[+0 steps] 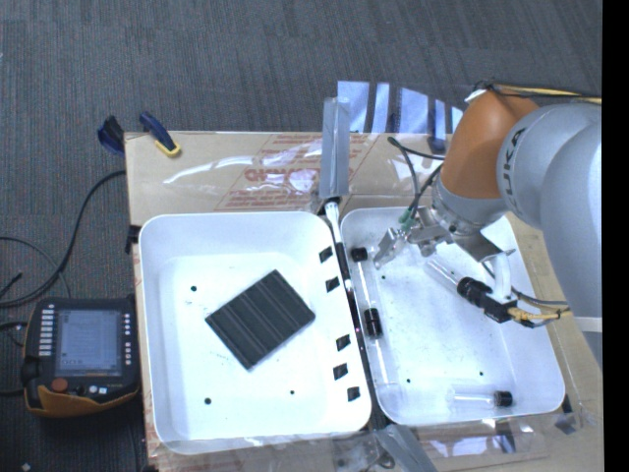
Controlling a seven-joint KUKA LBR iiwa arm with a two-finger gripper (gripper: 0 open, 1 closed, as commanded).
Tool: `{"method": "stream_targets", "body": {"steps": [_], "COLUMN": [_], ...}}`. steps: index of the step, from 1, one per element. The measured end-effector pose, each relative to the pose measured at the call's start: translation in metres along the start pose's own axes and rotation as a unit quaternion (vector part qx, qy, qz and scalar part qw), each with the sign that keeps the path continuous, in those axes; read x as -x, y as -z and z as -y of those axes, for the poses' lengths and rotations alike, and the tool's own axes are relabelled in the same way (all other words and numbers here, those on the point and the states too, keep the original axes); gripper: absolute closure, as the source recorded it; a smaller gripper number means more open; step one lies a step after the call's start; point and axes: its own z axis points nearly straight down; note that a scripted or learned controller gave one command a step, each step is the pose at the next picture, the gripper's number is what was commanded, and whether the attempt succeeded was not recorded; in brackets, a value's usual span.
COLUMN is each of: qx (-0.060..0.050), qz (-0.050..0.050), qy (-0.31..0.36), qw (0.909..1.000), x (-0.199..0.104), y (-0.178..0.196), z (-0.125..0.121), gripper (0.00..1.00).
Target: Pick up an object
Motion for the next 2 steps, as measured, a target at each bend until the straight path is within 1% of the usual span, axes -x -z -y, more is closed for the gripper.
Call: {"method": "stream_targets", "body": {"steps": [2], "qx": [0.000], "qz": [0.000], "qy": [0.000], "qw": [1.0000], "x": [0.0000], "y": [-0.0001], "z": [0.0000], "gripper": [0.00]}}
